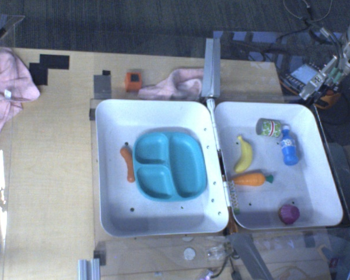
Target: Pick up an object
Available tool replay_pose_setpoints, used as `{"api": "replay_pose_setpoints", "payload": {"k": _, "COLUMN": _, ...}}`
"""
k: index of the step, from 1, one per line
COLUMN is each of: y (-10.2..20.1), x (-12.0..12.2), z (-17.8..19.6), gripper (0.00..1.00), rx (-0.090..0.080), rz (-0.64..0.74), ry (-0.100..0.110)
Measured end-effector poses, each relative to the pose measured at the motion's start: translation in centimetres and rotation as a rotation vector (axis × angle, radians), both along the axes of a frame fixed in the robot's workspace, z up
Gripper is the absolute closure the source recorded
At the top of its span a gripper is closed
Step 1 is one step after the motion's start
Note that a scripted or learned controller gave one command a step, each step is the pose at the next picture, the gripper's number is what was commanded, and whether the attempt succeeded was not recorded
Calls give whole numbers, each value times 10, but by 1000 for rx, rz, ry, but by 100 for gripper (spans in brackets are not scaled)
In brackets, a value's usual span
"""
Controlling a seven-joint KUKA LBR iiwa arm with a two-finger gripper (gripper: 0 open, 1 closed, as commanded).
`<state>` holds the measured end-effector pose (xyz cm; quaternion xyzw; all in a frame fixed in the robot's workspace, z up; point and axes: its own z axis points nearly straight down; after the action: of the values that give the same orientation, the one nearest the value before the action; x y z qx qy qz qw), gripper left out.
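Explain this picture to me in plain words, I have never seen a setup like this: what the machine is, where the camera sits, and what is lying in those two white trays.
One camera, fixed above a wooden bench, looks down at a slant. Two shallow white bins sit side by side. The left bin holds a blue divided plate and a thin orange sausage-like toy just left of it. The right bin holds a banana, a carrot, a small can, a blue bottle and a purple round object. The machine is a robot arm reaching in from the right; its hand is at the top right, outside the bins, too unclear to read. Nothing is seen held. Pink cloths lie on the bench.
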<state>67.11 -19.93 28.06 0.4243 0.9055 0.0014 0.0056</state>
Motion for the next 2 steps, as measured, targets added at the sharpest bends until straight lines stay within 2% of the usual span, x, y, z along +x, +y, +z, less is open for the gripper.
{"api": "replay_pose_setpoints", "payload": {"k": 1, "y": 1, "x": 3, "z": 12, "gripper": 100, "rx": -1, "rz": 3, "ry": -9}}
{"api": "replay_pose_setpoints", "payload": {"k": 2, "y": 0, "x": -7, "z": 21, "gripper": 100, "rx": -6, "rz": 603, "ry": -1}}
